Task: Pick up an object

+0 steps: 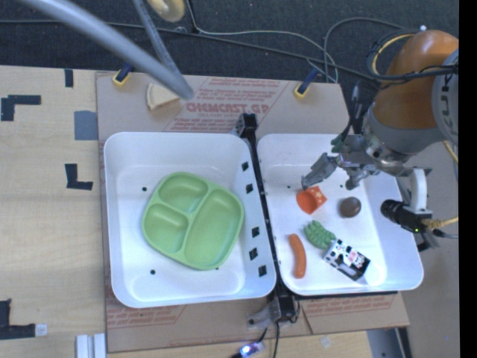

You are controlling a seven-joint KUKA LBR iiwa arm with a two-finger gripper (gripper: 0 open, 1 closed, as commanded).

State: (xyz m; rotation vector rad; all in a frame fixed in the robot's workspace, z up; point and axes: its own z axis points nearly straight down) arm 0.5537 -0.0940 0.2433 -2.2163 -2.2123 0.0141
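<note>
Fingers (317, 174) of the gripper (333, 179) are standing apart, hovering just above the orange block (312, 198) in the right bin (387, 274). Nearer, a sausage (298, 255), green toy (320, 234), black-and-white box (346, 259) and brown ball (350, 207) are lying. Left bin (123, 200) is carrying a green divided plate (194, 220). Cardboard (223, 99) is lining the bench beyond.

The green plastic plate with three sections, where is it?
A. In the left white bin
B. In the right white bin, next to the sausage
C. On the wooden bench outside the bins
A: the green plastic plate with three sections lies flat on the floor of the left white bin, alone; the small toys sit in the right white bin.
</note>
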